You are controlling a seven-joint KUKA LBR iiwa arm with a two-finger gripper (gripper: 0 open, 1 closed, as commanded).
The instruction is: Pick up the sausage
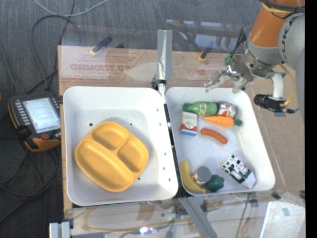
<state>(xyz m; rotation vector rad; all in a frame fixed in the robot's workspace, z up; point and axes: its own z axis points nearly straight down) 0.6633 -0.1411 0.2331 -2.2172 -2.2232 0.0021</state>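
The sausage [214,135], a short red-orange link, lies loose in the middle of the right bin [259,144], just below the carrot [220,121]. My gripper [226,82] hangs above the bin's far rim, up and to the right of the sausage and well apart from it. Its two fingers [214,83] are spread open with nothing between them.
The right bin also holds a green bottle [202,107], a small carton [188,123], a banana [188,177], a can [203,174], a dark green item [215,183] and a black-and-white box [237,168]. A yellow divided plate [112,155] lies in the left bin [79,100].
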